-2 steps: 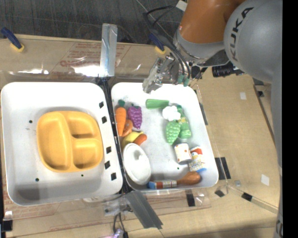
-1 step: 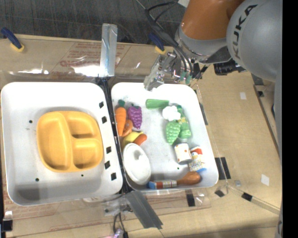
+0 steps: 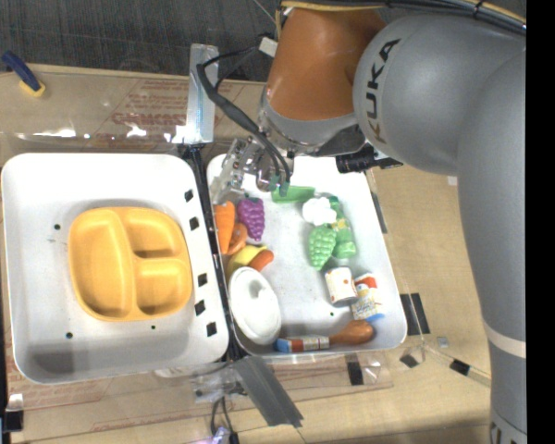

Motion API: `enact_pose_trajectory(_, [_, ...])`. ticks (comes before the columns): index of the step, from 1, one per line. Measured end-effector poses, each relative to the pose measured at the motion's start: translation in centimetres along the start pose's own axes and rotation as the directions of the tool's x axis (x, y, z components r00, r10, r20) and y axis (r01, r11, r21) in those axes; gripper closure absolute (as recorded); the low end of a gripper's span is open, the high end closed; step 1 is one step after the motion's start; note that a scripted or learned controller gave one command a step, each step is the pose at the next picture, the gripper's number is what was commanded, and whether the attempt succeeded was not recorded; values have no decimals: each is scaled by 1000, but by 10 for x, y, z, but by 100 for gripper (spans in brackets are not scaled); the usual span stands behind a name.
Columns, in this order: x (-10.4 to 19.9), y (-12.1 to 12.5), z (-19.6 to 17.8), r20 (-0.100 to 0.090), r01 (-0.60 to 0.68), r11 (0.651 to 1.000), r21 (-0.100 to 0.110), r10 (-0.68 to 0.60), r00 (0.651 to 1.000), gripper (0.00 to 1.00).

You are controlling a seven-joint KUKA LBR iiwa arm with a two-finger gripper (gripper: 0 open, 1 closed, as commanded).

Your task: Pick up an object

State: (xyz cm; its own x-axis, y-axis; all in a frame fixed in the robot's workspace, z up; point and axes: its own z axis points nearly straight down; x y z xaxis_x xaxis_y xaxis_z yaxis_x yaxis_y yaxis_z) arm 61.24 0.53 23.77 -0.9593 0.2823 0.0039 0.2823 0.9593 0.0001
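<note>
Gripper (image 3: pixel 245 169) low at right bin's (image 3: pixel 381 248) eleven o'clock corner, fingers blurred, can't tell grip. Purple grapes (image 3: pixel 252 217) just below at six o'clock, perhaps touching. Yellow tray (image 3: pixel 129 260) in left bin (image 3: pixel 28 248).

One fixed camera above the bench, angled down on both white bins (image 3: pixel 37 340), perhaps moderately close

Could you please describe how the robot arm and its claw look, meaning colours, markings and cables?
The arm is smooth, rounded and grey, with "KUKA" in dark letters on its side. A wide orange band sits above the wrist. Black cables loop beside the wrist, and others run along the top. The claw is small, metallic and silvery, with thin wires around it.
</note>
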Motion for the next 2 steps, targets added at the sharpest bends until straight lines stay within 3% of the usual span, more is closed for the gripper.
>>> enact_pose_trajectory(1, [-21, -31, -32, 8, 262, 965, 3, -262, 965, 100])
enact_pose_trajectory(2, [30, 13, -2, 3, 123, 992, 0, -123, 992, 100])
